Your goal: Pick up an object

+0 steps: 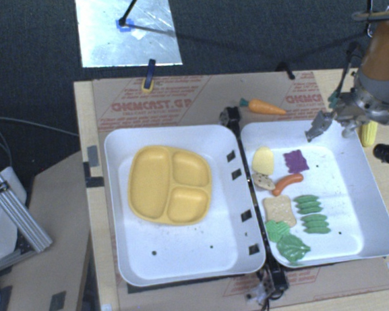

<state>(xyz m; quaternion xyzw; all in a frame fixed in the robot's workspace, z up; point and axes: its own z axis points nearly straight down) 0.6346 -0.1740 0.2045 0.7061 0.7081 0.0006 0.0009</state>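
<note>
The task names no particular object, and the right bin (360,191) offers several small toy foods clustered in its left half. The sausage (288,182) looks the likeliest pick: it lies near the middle of the group, just right of a brown piece (263,182) and below the purple piece (294,159). Its long axis runs on a slant, the lower end pointing toward the bin's divider at the left, the upper end toward the bin's far-right corner. A yellow lemon-like piece (263,159) sits just above-left of it. Below lie a cracker (279,209), 2 green pea pods (312,213) side by side with their long axes running left to right, and leafy greens (288,241).

The gripper (327,125) hangs over the far right corner of that bin, well apart from the food; whether its fingers are spread or closed I cannot tell from this angle.

To do the step well, I judge the arm should travel left and toward the near side until it is over the sausage, turn the wrist so the fingers close across the short width, and avoid the brown piece touching its lower end.

Outside the bins, a carrot (262,106) lies on the cardboard, tip pointing right. The left bin (129,259) holds a yellow divided plate (168,184).
</note>
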